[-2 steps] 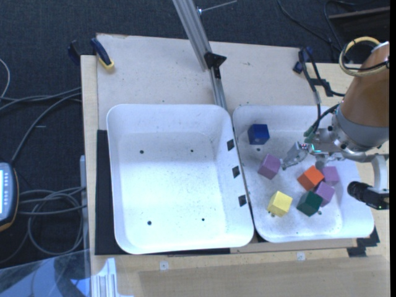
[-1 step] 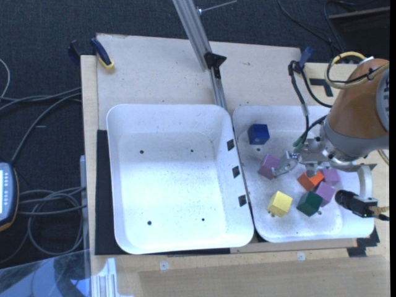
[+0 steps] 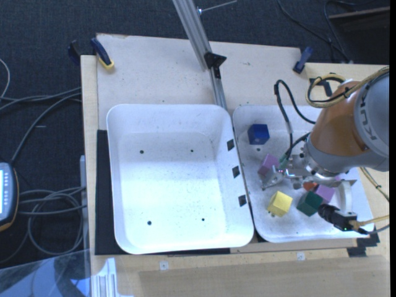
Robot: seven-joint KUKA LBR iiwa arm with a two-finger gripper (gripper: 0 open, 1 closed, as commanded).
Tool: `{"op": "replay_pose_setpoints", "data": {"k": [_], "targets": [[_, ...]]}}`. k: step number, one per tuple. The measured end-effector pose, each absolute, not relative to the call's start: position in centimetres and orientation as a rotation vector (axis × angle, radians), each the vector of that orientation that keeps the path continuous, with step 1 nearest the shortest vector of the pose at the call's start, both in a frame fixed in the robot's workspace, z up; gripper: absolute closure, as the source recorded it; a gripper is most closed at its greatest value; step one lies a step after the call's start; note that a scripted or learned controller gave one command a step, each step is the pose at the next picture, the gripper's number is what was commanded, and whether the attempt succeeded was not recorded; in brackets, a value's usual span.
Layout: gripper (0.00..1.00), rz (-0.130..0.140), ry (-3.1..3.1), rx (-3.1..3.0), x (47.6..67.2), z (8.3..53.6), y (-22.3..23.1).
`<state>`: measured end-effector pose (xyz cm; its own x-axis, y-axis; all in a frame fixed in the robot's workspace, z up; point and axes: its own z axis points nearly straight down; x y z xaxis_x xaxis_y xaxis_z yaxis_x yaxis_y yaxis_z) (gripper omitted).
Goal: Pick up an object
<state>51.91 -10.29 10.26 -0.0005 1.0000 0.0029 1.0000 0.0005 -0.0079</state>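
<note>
I have the gripper (image 3: 270, 177) low in the right bin (image 3: 272, 228), at the pink block (image 3: 270, 163); I cannot tell its state, and a nudge could push the block away. Around it: blue cube (image 3: 258, 133) at twelve o'clock, yellow block (image 3: 279, 203) at six, green block (image 3: 307, 204) and purple block (image 3: 323, 193) at four.

One fixed camera looks down at a slant on the bench (image 3: 154, 67). Both white bins (image 3: 124, 166) fill mid-frame. The arm (image 3: 346, 129) enters at right.
</note>
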Motion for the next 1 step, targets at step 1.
{"op": "replay_pose_setpoints", "data": {"k": [1], "targets": [[0.0, 0.001, -2.219, -2.219, 51.88, 9.9, -10.25]]}}
